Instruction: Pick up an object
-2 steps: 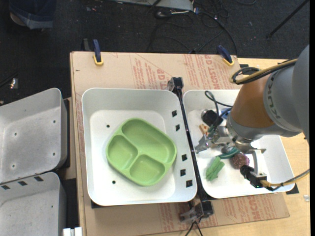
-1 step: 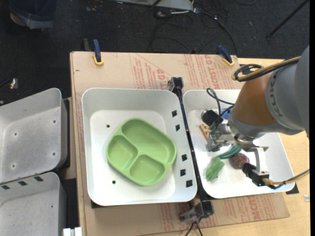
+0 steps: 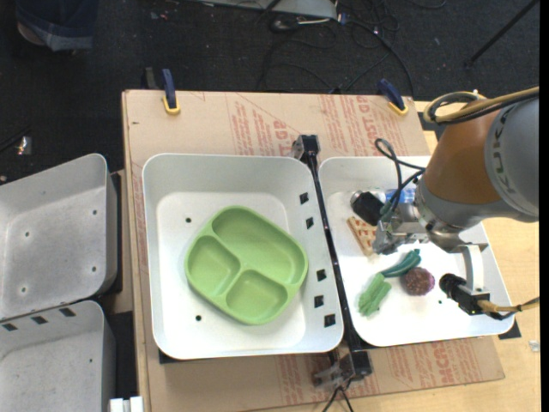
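Gripper [image 3: 396, 233], state unclear, low in right bin [image 3: 480, 329] amid crowded waffle [image 3: 361, 233], green toy [image 3: 401, 265], berry [image 3: 419, 281]: risk of nudging neighbours, missing grasp.

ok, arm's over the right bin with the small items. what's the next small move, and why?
Probably a short straight descent. The gripper sits in the right bin, next to the waffle-patterned piece and above the teal item; the green item and dark red item lie further on. No object is seen held. Which one it targets, I cannot tell.
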You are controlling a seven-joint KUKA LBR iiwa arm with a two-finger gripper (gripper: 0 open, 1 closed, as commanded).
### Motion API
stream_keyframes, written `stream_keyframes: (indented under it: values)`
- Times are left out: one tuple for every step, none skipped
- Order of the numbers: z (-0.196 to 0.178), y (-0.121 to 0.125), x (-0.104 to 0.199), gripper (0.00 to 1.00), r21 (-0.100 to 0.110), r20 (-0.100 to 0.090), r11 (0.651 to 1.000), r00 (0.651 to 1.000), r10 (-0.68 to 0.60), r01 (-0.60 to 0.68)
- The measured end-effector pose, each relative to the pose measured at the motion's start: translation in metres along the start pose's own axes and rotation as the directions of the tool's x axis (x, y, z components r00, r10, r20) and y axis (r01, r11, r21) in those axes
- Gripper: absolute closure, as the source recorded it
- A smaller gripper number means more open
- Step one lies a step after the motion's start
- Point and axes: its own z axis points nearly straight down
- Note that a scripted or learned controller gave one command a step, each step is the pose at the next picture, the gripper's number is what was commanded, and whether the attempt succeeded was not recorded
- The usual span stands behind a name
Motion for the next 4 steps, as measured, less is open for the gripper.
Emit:
stream_keyframes:
  values:
    - [-0.051,0.000,0.010,1.00,-0.001,0.000,1.000,1.000,-0.006,0.006]
    - [-0.104,0.001,0.010,1.00,-0.002,0.000,1.000,1.000,-0.006,0.006]
    - [-0.090,0.004,0.063,1.00,0.005,-0.002,1.000,1.000,-0.009,0.009]
    - [-0.080,0.001,0.117,1.00,0.005,-0.002,1.000,1.000,-0.011,0.011]
